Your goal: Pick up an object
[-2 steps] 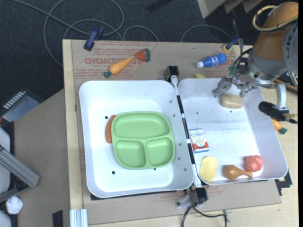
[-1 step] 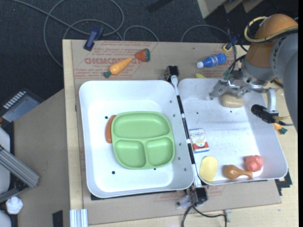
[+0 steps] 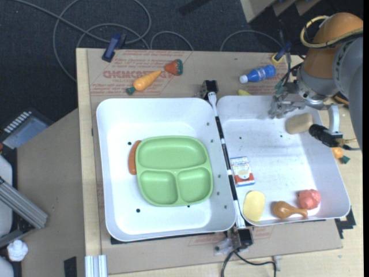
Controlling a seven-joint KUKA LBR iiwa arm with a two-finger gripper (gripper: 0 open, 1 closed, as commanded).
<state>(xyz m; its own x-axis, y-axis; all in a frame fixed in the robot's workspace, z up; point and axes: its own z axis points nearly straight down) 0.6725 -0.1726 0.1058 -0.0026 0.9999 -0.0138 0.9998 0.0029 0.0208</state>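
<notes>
Resting on cardboard-topped bench [image 3: 115, 212], dark carpet [image 3: 34, 51], cables [image 3: 86, 16]

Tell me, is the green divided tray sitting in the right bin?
No, the green divided tray lies in the left bin.

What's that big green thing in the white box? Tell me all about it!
It is a green plate that looks like smooth plastic, with rounded corners and three sections: one wide one at the back, two smaller ones in front. It lies flat, right side up, in the left white bin, slightly turned. An orange-red thing, partly hidden, peeks out at its left edge and seems to touch it.
</notes>
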